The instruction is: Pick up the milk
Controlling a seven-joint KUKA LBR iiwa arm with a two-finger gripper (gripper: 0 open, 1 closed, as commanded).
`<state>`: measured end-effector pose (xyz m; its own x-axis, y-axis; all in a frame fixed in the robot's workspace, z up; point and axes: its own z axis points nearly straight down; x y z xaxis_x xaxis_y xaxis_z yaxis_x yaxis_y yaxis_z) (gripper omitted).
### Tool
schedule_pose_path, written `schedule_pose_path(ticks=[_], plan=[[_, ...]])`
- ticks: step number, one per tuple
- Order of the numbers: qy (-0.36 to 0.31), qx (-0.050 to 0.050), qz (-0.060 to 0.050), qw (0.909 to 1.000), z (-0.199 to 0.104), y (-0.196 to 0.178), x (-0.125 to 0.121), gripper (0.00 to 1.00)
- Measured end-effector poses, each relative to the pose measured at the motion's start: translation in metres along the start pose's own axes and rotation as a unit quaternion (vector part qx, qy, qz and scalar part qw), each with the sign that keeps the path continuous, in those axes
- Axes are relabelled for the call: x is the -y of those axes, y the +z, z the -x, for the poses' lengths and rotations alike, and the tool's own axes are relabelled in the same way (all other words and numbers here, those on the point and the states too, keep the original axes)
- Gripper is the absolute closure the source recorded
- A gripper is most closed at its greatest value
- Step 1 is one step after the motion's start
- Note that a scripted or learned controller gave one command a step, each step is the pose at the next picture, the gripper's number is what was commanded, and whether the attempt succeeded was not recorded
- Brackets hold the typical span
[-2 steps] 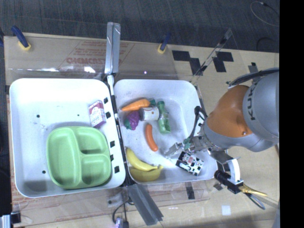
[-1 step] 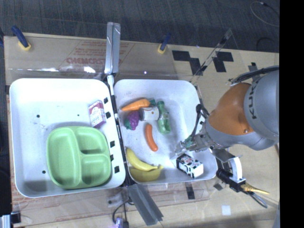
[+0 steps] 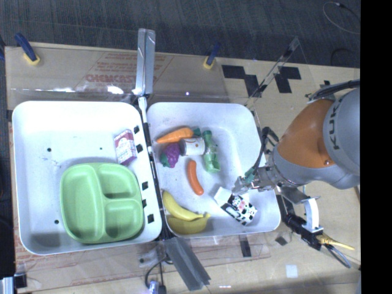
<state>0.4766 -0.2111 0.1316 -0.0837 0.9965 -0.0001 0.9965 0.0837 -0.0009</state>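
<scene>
milk (image 3: 240, 208) lies tilted in right bin (image 3: 245, 118) corner, long axis up-left | my gripper (image 3: 252, 180) just above-right of it | can't tell finger state

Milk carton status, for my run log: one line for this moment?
milk carton: lying, right bin near front-right corner | pincer: just above it | grasp: unconfirmed

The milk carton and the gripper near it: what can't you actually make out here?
- Gripper: small and blurred against the arm's wrist in the camera view; open or shut cannot be told.
- Milk carton: too small to read; whether the gripper touches it is unclear.
- Arm: cut off by the right edge.
- Small red box: label too blurred to read.
</scene>
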Motion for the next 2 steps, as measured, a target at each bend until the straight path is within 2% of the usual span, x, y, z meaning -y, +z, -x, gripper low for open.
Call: schedule_pose_path(ticks=[1,2], plan=[[0.0,0.0,0.0,1.0,0.0,0.0,0.0,0.0],[-0.05,0.001,0.001,0.9988,-0.043,0.039,-0.005,0.0]])
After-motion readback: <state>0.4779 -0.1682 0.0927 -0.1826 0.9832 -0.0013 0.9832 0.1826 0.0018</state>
